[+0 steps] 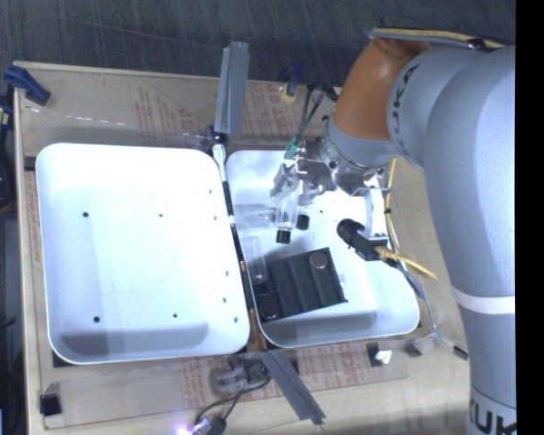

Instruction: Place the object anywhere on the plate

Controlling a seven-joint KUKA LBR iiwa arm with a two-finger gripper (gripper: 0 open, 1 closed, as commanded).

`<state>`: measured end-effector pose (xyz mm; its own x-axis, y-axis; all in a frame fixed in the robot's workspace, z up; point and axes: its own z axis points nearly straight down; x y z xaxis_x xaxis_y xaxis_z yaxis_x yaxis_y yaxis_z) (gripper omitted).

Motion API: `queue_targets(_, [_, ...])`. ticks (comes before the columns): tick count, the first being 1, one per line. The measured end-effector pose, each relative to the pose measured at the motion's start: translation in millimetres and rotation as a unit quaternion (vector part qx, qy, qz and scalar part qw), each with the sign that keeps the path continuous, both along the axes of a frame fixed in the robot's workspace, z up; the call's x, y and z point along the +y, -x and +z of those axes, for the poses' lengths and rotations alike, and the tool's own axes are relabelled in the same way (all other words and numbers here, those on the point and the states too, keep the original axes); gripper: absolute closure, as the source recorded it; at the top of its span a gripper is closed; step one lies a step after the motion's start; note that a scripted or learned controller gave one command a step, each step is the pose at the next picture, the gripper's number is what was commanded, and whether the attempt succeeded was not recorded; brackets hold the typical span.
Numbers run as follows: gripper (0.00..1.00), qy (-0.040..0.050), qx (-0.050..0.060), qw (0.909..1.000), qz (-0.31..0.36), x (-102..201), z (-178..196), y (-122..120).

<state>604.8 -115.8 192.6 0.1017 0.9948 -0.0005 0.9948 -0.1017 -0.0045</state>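
Gripper (287, 214) over the right bin (397, 299), folks, and we see it hanging low above the far half of that bin, with the grey arm (435, 134) reaching in from the right behind it. Whether it is clenched or released we cannot tell: the metalwork is crowded and pale against the white floor. Just under its tip lies a small black piece (284, 236), touching the tip or just short of it, and we cannot say which. We take that piece for the task's object, since the gripper is lined up on it, though nothing shows it being grasped. Beside it, toward the left wall, we make out a faint clear thing (259, 214), too washed out to name.

In the near half of the same bin rests a black ridged tray (301, 284), lying flat and a little askew, with a round silvery disc (319, 261) on its far corner. We judge this flat tray the likeliest stand-in for the plate. It sits near the small piece, so the carry would be short: lift, come toward us, lower. That fits the low pose, set for a pick from above. The left bin (127, 243) sits alongside on the counter (127, 111), well apart from the action. One risk we see: a piece that small can slip out or lodge between the ridges.
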Motion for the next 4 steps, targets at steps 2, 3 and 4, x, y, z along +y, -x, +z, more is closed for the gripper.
queue_targets(2, [1.00,0.0008,-0.010,0.9968,0.079,17,-91,-32])
queue_targets(3, [1.00,-0.0008,-0.002,0.9927,0.121,82,1,-52])
queue_targets(4, [1.00,-0.0013,0.000,0.9864,0.164,169,16,-36])
